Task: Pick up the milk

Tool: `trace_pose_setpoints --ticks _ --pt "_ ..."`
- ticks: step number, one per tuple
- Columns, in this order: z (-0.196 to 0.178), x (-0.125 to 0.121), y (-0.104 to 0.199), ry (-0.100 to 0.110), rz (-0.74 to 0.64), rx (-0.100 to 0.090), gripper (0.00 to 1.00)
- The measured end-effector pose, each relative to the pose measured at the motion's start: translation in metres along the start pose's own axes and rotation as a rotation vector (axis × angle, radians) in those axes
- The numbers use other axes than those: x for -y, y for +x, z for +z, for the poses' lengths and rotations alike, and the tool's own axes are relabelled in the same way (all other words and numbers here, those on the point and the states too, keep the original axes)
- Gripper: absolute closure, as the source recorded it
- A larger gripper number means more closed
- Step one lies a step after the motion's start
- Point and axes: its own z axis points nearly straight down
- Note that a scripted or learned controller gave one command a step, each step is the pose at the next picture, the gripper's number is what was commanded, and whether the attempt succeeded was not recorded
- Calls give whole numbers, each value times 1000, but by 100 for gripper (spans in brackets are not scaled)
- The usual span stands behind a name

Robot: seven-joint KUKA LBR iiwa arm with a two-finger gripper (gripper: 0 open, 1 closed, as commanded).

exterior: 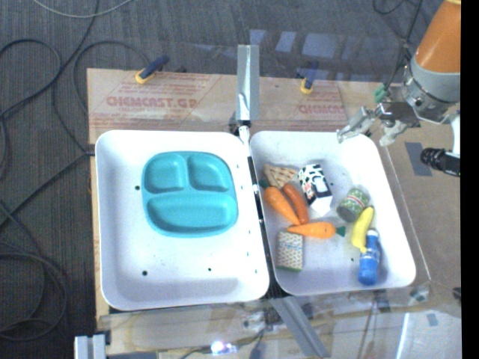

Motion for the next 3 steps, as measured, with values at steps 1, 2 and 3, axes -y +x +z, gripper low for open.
trace_pose_setpoints --ticks 1,2,3 --pt "130 -30 3 1 -95 3 0" --pt "178 -12 52 -21 -174 10 0" --pt "166 -15 56 -28 -177 5 100"
